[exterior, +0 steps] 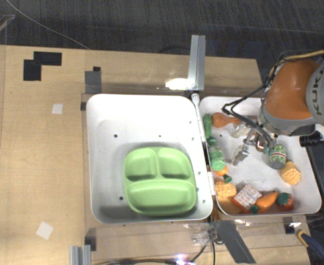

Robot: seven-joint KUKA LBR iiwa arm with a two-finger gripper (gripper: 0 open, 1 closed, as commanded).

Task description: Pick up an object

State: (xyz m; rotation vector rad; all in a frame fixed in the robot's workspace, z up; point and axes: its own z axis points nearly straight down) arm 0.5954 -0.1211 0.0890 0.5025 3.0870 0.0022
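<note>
Nearest you, along the bottom wall of the right bin (pixel 315 200), runs a row of toy food: a waffle-like yellow piece (pixel 225 190), a red-and-white patterned block (pixel 247 195), a carrot (pixel 267 200) and a red tomato-like piece (pixel 285 201) touching the carrot's thick end. Up at about two o'clock from the carrot you have a yellow corn cob (pixel 291 175), with a small labelled can (pixel 277 155) just beside it at eleven o'clock. Along that bin's left wall lie some green pieces (pixel 213 142), one above the other, too small for you to name.

Your gripper (pixel 244 151) hangs over the middle of the right bin, below the grey arm (pixel 294 101) with its orange band, which comes in from three o'clock. Its fingers point down toward bare bin floor; you cannot tell how far apart they stand, and you can see nothing between them.

At nine o'clock, the left bin (pixel 104 120) holds a green divided plate (pixel 160 180) near its bottom right corner.
</note>
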